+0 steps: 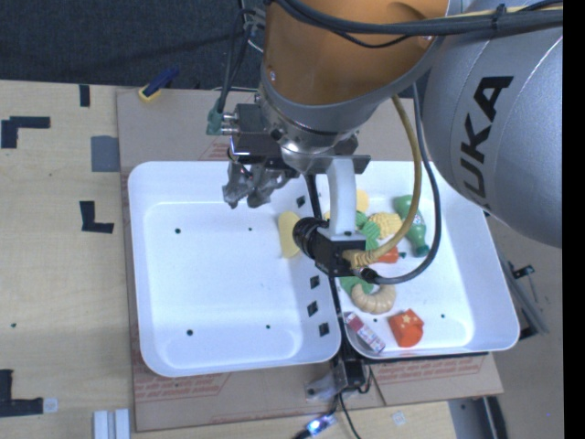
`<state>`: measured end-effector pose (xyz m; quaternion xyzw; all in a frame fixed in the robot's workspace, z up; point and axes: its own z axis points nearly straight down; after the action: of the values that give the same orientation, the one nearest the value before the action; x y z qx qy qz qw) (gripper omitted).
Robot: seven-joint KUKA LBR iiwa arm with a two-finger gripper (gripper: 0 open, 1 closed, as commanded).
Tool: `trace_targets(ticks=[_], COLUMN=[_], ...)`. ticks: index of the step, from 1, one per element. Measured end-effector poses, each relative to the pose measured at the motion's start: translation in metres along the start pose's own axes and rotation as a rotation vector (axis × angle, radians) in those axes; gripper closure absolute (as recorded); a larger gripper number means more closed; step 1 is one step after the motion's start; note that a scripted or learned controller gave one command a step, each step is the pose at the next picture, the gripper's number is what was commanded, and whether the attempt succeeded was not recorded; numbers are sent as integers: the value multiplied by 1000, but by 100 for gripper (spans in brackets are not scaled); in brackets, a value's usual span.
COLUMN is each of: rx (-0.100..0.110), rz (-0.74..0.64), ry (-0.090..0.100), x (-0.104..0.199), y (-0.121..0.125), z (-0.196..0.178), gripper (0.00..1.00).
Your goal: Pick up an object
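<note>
The big grey and orange arm (366, 26) comes in from the top and hangs over the two bins. Its claw (253, 187) is dark and sits low over the back part of the left white bin (137, 245), close to that bin's far wall. The claw looks like a dark lump from here, so I cannot tell how wide it is open, and I cannot tell if it has hold of anything

The things to pick up are all off to the right of the claw, in the picture, and nearer to the front. The closest one is a yellow toy (290, 236), just below and to the right of the claw, by the wall where the two bins meet. A black cable (322, 243) from the arm loops in front of it. Past that, in the right white bin (498, 323), there is a heap of green toys (373, 229) and a green bottle (417, 236). Nearer the front lies a tan ring (375, 297) like a doughnut. Beside it, at the front of that bin, are a red block (408, 328) and a small red and white packet (366, 337). These are well apart from the claw

Both bins rest on brown cardboard (183, 391). A small blue thing (157, 82) lies far back and to the left of the claw, on the bench
</note>
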<state>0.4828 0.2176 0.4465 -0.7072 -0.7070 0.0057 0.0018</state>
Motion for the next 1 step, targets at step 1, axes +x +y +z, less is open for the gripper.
trace_targets(ticks=[1], rx=[-18], rz=[-4], ry=[9], x=[4], y=[0], z=[-93], gripper=[100])
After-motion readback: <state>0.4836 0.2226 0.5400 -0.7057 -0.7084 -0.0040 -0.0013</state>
